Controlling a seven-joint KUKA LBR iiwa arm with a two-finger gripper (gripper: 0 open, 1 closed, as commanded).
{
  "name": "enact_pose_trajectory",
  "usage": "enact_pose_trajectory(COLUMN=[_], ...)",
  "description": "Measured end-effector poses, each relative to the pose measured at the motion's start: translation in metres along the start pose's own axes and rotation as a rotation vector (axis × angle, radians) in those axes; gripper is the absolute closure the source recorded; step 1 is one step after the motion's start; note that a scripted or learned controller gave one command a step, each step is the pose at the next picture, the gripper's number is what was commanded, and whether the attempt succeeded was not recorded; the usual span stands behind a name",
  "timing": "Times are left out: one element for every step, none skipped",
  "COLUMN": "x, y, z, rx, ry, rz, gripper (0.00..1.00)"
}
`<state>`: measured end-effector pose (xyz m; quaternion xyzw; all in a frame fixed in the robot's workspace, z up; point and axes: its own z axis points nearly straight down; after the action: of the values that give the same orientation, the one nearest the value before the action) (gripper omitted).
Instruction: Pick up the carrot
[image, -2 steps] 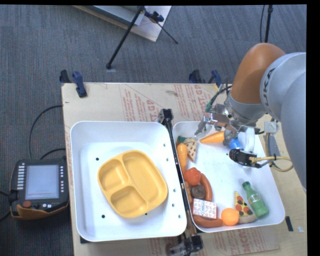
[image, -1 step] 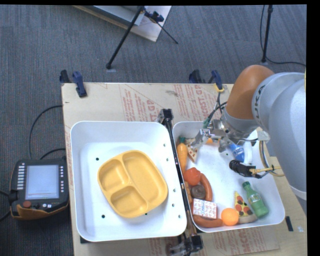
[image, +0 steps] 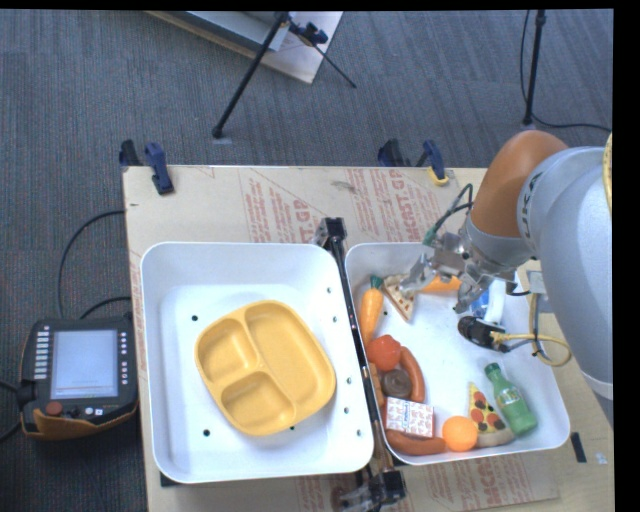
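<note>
Overhead, the gripper (image: 432, 270) hangs over the upper part of the right bin (image: 548, 385); whether it is spread or pressed together I cannot tell. The carrot (image: 370, 314) lies against that bin's left wall, just above a tomato (image: 383, 352). A yellow tray (image: 264, 366) sits in the left bin (image: 170, 390).

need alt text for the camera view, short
A grey robot arm's gripper hovers over the right bin of toy food, right of the carrot by its left wall. The left bin holds a yellow divided plate.
</note>
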<state>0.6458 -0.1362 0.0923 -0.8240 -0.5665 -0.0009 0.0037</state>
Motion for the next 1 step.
enact_pose_trajectory(x=[-0.039], y=[0.0163], z=[0.0011], rx=[0.024], ry=[0.02], rz=[0.189], gripper=[0.0])
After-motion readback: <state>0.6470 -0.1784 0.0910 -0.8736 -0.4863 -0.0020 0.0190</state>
